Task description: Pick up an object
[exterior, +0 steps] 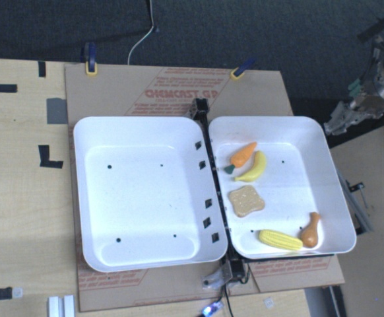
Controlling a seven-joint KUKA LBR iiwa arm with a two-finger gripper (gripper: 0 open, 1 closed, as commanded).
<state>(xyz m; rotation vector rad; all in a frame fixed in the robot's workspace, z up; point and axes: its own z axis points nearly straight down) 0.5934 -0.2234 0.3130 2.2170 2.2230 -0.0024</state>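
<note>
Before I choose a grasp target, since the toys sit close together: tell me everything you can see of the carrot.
The carrot is a small orange toy, plastic by its look, tapered, with a dark green stub at its lower-left end. It lies flat and slanted, tip toward the upper right, in the right bin, in the upper left part near the divider. The banana lies just below it, touching or nearly so; I cannot tell which.

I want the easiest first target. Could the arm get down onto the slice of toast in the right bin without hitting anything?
Probably yes. The toast lies flat with bare bin floor around it, apart from the banana and corn cob. Nothing covers it from above.
</note>
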